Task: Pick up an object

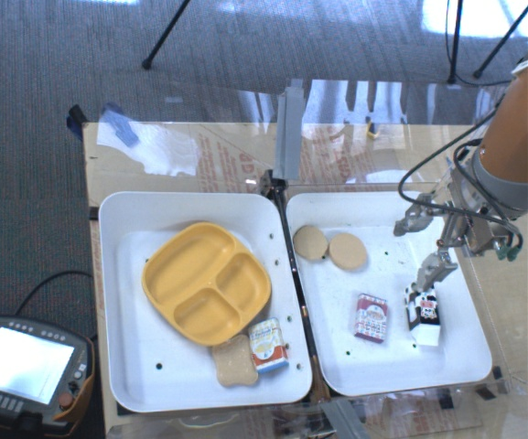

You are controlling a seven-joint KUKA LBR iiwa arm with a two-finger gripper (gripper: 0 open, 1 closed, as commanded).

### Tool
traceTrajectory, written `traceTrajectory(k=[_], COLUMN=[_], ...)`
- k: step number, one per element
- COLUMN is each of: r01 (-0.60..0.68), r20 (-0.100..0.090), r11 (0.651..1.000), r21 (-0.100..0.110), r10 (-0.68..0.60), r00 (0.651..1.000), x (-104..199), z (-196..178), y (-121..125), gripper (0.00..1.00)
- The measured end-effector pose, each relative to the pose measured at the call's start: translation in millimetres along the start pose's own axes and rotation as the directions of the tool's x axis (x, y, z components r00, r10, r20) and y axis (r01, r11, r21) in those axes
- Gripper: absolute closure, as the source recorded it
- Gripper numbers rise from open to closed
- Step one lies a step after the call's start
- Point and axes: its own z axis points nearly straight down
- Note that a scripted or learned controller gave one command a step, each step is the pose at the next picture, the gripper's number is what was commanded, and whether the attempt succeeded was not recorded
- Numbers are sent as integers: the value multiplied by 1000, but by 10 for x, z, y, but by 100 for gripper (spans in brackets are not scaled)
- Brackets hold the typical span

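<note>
Camera view, looking down on the table: the arm (506,144) comes in from the right edge, and its hand (425,291) is low over the right bin (332,364), fingers spread, one tip reaching down beside a small white carton (425,318) with a dark printed face at the right of the frame. That carton looks to be the target; it sits near the bin's right wall, apparently on its side, small and boxy, and nothing is between the fingers yet. Just left of it lies a red-and-white packet (371,317), and up toward the middle two tan round discs (328,247) touch each other. To do this well, I'd say the hand should straddle the carton across its narrow sides, settle fully down, then close squarely so it doesn't skid toward the wall. In the left bin (117,245): a yellow divided plate (207,282), a small yellow-labelled box (268,345).
</note>
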Motion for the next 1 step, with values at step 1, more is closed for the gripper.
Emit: traceTrajectory(k=[1], r01=[62], r20=[-3], r11=[998], r21=[-1], r10=[-62], r00=[998], x=[-493], z=[363], y=[-523], gripper=[0])
